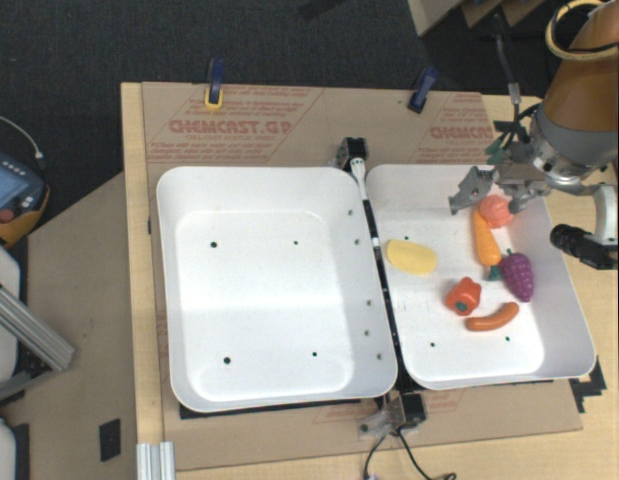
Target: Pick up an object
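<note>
My gripper (497, 194) hangs over the back of the right bin (429, 363), open, its two grey fingers (466, 192) spread wide. Just below and between them a pink-red toy (495, 212) lies on the bin floor; the fingers stand apart from it. An orange carrot (486, 241) lies right in front of the pink toy. Purple grapes (518, 274), a red pepper (464, 294), an orange sausage (492, 316) and a yellow lemon-like piece (411, 258) are spread over the same bin.
The left bin (179, 268) adjoins the right one along a black centre rail (374, 258). Both rest on a cardboard sheet (289, 118) held by blue clamps (215, 86). The grey and orange arm (584, 78) comes in from the upper right.
</note>
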Robot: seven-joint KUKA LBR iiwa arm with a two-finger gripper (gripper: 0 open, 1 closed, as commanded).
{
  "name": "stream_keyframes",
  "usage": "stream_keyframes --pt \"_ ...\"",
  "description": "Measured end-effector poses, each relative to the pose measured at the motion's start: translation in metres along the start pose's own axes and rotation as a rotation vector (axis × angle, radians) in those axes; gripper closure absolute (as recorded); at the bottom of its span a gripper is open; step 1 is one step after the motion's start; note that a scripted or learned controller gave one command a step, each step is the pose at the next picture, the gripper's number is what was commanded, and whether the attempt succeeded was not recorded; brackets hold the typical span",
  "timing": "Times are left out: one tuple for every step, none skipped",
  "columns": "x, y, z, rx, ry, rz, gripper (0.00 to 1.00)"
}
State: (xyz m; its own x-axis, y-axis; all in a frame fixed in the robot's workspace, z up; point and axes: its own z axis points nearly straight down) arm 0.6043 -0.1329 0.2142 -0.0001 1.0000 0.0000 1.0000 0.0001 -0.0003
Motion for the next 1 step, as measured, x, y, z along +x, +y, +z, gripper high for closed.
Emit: stream_keyframes --pt "-0.0130 -0.0988 0.0754 0.015 0.003 0.006 0.00"
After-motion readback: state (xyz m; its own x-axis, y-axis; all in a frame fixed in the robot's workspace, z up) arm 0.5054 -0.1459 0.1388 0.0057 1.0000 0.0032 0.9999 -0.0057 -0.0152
